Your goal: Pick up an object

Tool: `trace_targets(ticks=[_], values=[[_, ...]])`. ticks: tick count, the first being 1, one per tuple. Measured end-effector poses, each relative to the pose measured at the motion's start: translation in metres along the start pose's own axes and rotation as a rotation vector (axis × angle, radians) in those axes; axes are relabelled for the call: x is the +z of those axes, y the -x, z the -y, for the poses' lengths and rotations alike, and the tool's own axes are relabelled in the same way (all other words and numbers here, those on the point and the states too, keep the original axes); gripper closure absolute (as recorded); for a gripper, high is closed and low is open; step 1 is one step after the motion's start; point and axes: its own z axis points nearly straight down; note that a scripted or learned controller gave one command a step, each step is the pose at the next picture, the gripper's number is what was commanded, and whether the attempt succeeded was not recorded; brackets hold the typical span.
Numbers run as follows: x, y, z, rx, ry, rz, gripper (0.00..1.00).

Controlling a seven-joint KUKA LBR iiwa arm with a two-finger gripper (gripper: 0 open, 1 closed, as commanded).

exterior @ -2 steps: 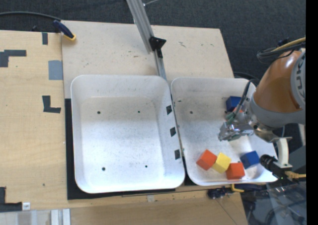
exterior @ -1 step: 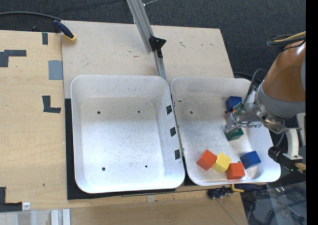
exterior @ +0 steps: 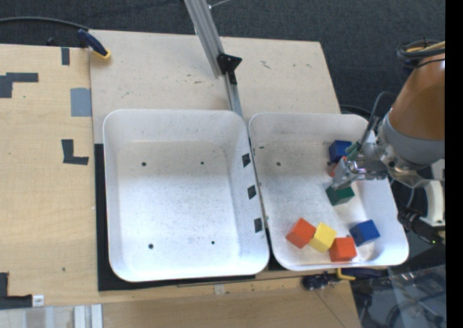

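At the right of the frame, the grey arm with its orange band reaches into the right-hand white bin (exterior: 289, 127), its gripper (exterior: 347, 174) low over the bin's upper right part; how wide it stands, or whether it grips anything, cannot be told. Just below it lies a green block (exterior: 339, 194), with a blue block (exterior: 338, 150) just above. Along the bin's lower edge sit an orange block (exterior: 300, 233), a yellow block (exterior: 323, 237), a second orange block (exterior: 343, 248) and another blue block (exterior: 364, 232); the left-hand bin (exterior: 173, 196) fills the frame's centre.
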Motion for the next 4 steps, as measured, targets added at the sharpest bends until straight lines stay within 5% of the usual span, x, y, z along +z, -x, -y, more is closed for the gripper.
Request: trace_targets(ticks=[4], values=[[0.022,-0.211,-0.076,-0.006,-0.003,-0.002,1.0]])
